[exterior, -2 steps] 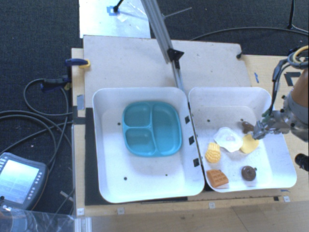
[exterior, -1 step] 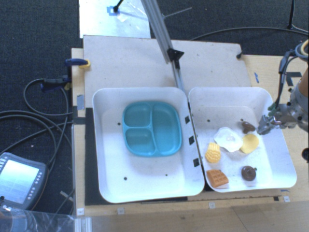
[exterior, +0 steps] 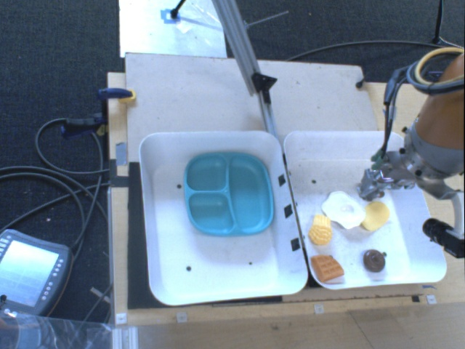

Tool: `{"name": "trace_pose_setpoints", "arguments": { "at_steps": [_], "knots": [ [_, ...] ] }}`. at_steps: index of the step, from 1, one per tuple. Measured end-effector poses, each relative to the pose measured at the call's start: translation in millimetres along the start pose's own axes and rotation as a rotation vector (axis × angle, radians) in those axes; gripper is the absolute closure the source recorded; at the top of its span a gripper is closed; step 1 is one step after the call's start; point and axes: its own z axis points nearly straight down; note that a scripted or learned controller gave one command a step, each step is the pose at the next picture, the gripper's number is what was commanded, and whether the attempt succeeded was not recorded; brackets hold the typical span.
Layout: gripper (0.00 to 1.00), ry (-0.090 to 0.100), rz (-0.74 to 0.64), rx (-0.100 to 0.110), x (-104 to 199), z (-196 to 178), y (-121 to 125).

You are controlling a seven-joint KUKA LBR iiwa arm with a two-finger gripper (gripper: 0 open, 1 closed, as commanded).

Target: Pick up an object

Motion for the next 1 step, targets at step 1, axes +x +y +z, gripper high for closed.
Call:
{"name": "trace_pose_setpoints", "arguments": {
  "at_steps": [1],
  "knots": [
    [1.00,0.001,0.000,0.002,54.7,-2.3,9.1]
  ]
}}
